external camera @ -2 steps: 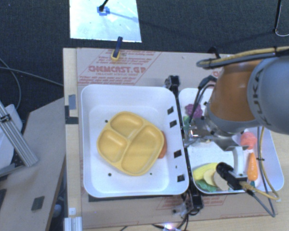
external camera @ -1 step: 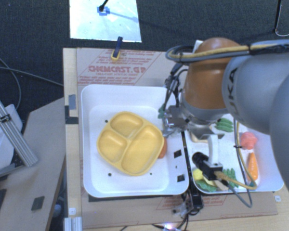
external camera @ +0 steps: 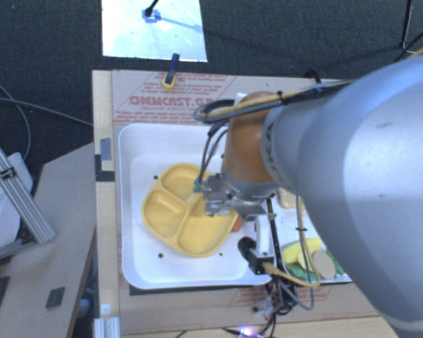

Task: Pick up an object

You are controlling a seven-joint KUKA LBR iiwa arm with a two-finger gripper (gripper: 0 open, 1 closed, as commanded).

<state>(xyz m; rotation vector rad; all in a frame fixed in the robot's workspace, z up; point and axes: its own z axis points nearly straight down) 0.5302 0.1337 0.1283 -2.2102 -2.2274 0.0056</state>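
Arm of mine comes in from the right and takes up most of that side, grey w/ the orange band [external camera: 248, 143] above the wrist. My gripper [external camera: 215, 201] is low over the left bin [external camera: 130, 210], at the right edge of the yellow divided tray [external camera: 170, 210], approx. where its compartments meet. Wrist body hides the fingers from above, so I cannot tell if they are spread or closed, nor if anything sits between them. Can't tell either whether the gripper touches the tray or hangs just over it.

Tray lies flat in the middle of the left bin, three compartments visible, one toward the far side, one at left, one at the near side. Near-right corner of it is partly under my wrist.

Right bin [external camera: 338, 279] is mostly covered by my arm; at its near edge a yellow thing [external camera: 301, 251] and a tan round thing [external camera: 324, 263] show, just beside each other, too hidden to name. Black cable fitting [external camera: 250, 253] hangs below the wrist, over the strip between the bins.

Bins rest on a cardboard sheet [external camera: 176, 94] w/ red print on the tabletop. Blue-and-yellow clip [external camera: 171, 71] sits at the sheet's far edge. Pale square panel [external camera: 154, 18] lies beyond it on dark floor.
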